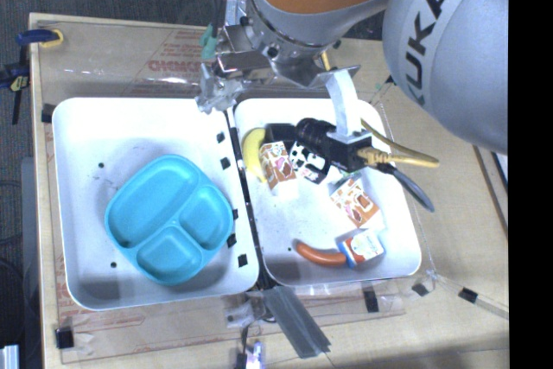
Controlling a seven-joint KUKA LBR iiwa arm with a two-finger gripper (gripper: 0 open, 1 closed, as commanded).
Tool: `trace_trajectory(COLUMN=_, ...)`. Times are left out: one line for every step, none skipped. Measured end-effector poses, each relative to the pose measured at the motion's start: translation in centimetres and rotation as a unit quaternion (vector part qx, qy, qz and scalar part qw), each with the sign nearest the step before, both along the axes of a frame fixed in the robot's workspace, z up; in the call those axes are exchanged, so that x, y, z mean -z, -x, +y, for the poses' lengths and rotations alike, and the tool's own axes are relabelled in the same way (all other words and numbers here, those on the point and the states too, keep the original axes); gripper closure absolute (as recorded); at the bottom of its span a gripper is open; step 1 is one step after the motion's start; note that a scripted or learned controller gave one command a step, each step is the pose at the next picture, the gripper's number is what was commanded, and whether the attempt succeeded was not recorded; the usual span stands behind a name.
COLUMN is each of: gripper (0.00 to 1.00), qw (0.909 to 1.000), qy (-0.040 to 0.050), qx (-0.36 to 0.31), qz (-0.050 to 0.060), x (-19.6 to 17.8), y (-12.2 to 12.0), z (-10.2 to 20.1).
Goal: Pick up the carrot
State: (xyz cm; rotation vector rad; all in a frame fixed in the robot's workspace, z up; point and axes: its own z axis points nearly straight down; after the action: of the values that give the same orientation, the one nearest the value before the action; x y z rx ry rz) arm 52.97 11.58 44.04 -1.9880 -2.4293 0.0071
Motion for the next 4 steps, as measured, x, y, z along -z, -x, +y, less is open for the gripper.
trace_trajectory(gripper=0.0, qw=0.999, qy=0.0011, qx=-0.044, qz=0.002, x=16.7, y=0.8, z=9.0)
trace_trajectory(gripper=0.0, qw=0.9994, qy=0.0002, qx=-0.035, qz=0.0, x=7.4, y=5.2, z=2.1)
trace_trajectory(gripper=0.0, qw=0.99, qy=0.0018, qx=0.141, qz=0.0, x=0.1, y=4.4, z=7.6)
trace_trajectory(gripper=1.0, qw=0.9908, qy=0.0049, qx=0.135, qz=0.004, x=-0.6, y=4.4, z=7.9)
